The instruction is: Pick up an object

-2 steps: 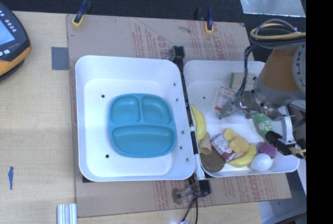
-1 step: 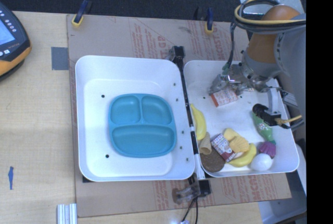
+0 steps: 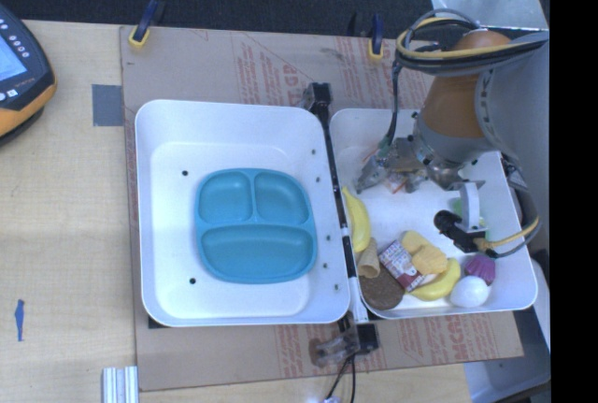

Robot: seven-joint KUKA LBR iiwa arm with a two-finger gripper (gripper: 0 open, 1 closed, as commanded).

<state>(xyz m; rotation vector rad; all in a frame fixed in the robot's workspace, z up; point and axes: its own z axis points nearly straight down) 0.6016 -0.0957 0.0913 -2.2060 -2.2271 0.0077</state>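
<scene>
While the grey arm reaches in from the right, its tool hangs over the far part of the right-hand bin, above bare white floor. From this slant I cannot tell whether the tool is apart or together. The things to pick from lie clustered in the near half of that bin, apart from the tool. A yellow banana lies along the bin's left wall. A tan cone sits at its near end, touching a dark brown round biscuit. Just right of these are a red-and-white packet, a knobbly yellow piece and a second banana. A white egg-shaped ball and a purple piece sit by the near right corner. On the worktop, the left-hand bin holds a blue divided plate at its middle.
</scene>
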